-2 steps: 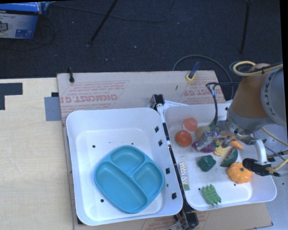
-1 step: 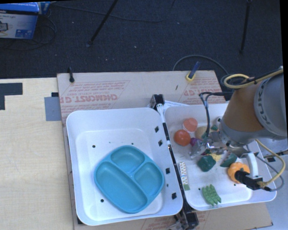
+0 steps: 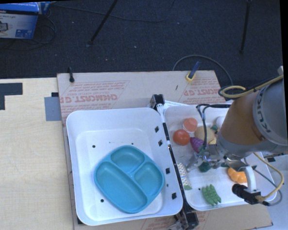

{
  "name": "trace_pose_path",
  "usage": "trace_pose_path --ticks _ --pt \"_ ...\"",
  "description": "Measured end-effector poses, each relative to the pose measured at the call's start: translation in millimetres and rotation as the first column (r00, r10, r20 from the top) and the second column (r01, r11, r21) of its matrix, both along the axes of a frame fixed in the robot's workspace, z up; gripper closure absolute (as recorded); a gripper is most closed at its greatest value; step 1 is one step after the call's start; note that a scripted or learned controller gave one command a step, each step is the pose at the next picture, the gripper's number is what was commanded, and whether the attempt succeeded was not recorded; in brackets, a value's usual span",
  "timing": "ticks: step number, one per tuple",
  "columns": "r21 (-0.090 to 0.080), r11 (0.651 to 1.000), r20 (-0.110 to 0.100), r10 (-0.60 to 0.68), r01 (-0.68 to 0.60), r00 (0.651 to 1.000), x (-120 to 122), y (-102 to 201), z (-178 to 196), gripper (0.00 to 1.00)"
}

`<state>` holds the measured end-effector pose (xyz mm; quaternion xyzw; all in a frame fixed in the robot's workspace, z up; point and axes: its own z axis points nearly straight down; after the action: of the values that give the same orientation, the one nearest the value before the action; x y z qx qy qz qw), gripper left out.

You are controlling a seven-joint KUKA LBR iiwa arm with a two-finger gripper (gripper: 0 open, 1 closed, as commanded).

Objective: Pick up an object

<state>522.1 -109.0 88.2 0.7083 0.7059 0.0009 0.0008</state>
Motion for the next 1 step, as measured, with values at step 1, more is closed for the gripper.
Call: trace_pose_path --ticks 1 --pt "0.001 1.000 -0.005 0.002 -0.002 1.000 39.0 9.4 -0.7 0.00"
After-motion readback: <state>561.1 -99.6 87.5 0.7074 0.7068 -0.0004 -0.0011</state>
